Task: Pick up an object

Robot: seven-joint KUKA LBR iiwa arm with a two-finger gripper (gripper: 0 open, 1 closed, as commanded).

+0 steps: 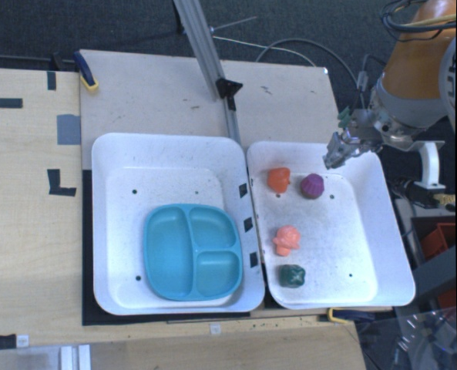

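We found ourselves in a robotics lab: a plywood counter [174,99] marked with tape, two white bins [109,206], an aluminium camera post [201,33], loose cables [290,48], dark carpet [97,10].

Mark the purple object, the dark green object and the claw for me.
purple object [312,186], camera view, middle of its top.
dark green object [292,276], camera view, its centre.
claw [334,160], camera view, at the tip, over the right bin's far edge.

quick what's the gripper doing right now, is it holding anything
Gripper: above the right bin's far edge, close to the purple object; nothing seen between its fingers. Open or shut cannot be told.
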